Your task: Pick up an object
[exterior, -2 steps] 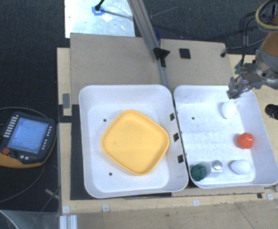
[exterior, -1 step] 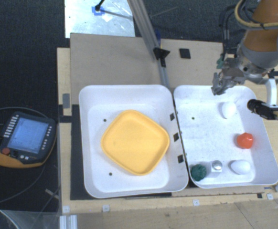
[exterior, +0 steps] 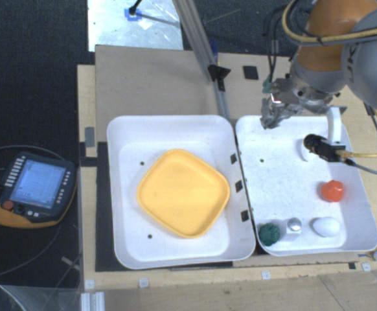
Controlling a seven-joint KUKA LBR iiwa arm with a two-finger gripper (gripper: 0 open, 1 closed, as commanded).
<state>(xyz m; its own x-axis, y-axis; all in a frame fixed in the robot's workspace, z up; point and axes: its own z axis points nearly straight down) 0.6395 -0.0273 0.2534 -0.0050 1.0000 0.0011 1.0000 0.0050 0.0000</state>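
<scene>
The gripper (exterior: 271,118) hovers at the right bin's (exterior: 266,173) far edge, and I cannot tell how its fingers stand. The orange ball (exterior: 332,191) sits apart (easiest target); descend straight over it.

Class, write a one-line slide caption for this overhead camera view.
Robot gripper above the right bin of small objects; a yellow plate lies in the left bin.
</scene>
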